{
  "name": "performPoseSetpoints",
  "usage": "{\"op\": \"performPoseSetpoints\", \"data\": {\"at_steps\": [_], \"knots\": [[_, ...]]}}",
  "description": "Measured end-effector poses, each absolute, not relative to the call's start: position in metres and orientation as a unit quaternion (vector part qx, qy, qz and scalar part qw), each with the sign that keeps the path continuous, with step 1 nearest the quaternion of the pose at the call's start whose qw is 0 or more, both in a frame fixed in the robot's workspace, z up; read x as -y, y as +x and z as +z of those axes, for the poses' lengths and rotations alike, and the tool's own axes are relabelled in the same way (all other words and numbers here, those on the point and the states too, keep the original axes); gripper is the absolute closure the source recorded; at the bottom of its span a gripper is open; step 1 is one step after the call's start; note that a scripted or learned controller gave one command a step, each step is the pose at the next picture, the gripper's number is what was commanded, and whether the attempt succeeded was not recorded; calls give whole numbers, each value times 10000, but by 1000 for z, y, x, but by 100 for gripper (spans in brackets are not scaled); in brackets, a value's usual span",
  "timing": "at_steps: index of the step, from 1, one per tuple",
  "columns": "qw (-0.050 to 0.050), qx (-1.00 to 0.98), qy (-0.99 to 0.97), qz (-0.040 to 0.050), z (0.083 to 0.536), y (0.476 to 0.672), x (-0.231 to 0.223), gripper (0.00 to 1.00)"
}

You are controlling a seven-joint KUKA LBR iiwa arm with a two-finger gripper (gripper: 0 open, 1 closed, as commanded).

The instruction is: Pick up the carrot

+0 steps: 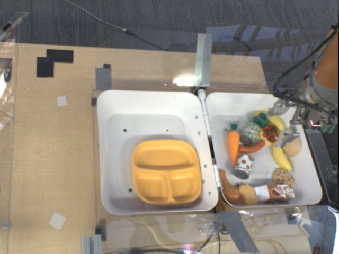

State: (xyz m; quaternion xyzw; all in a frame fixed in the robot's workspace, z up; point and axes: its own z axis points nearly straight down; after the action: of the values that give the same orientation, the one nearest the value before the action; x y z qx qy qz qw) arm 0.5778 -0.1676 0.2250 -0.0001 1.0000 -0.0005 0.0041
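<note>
Carrot (233, 145) lying lengthwise in the right bin (312, 194), near its left wall, green top toward the far side, just beside a small can (251, 133). Gripper (290, 121) hovers well to the carrot's right, above a banana (281, 157) and a beige egg-like piece (292, 146); its fingers appear spread, holding nothing. Yellow divided plate (166, 171) occupies the left bin (114, 142).

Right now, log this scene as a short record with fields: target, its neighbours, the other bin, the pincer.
target: carrot, lying in the right bin, green top pointing away
neighbours: small can just below it, sausage to its right
left bin: holds a yellow divided plate
pincer: over the right bin's far right side, apart from the carrot
</note>
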Motion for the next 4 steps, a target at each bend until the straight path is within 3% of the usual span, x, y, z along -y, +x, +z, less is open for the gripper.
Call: {"op": "performPoseSetpoints", "data": {"at_steps": [1,2,3,4], "knots": [[93,-9999,-117,7,104,591,103,0],[85,-9996,-284,2,90,597,83,0],[116,-9994,-312,-1,104,599,82,100],[74,-9856,-1691,-7,194,592,43,100]]}}
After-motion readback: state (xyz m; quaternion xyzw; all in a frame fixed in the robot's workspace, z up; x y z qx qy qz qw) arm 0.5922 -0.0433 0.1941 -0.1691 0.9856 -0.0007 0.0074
